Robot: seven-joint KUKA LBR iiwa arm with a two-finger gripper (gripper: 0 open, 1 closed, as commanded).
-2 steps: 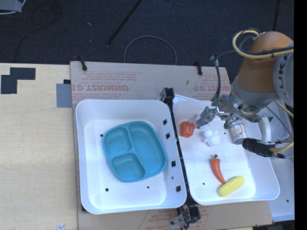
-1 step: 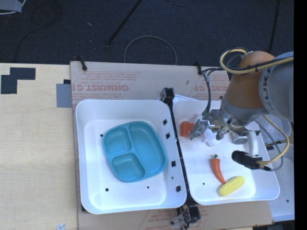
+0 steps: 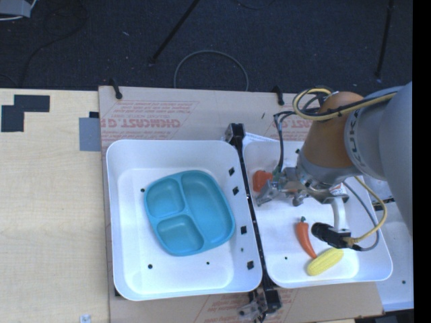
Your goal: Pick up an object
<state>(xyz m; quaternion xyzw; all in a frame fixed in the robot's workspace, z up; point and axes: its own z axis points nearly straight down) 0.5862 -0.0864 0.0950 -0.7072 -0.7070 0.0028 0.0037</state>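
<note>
Because the hand (image 3: 269,192) is low in the right bin (image 3: 377,269) just beside the small red toy (image 3: 261,179), and I cannot tell what it is doing, it may bump that toy away, while the carrot (image 3: 305,238) and corn (image 3: 324,262) lie farther off.

Left bin (image 3: 128,180): blue three-compartment plate (image 3: 188,212) sitting flat, roughly centered. Both bins on a cardboard sheet (image 3: 155,116) with red print, over a light wood bench (image 3: 47,214). Dark carpet (image 3: 101,32) behind, cable loop (image 3: 211,69) on it.
</note>
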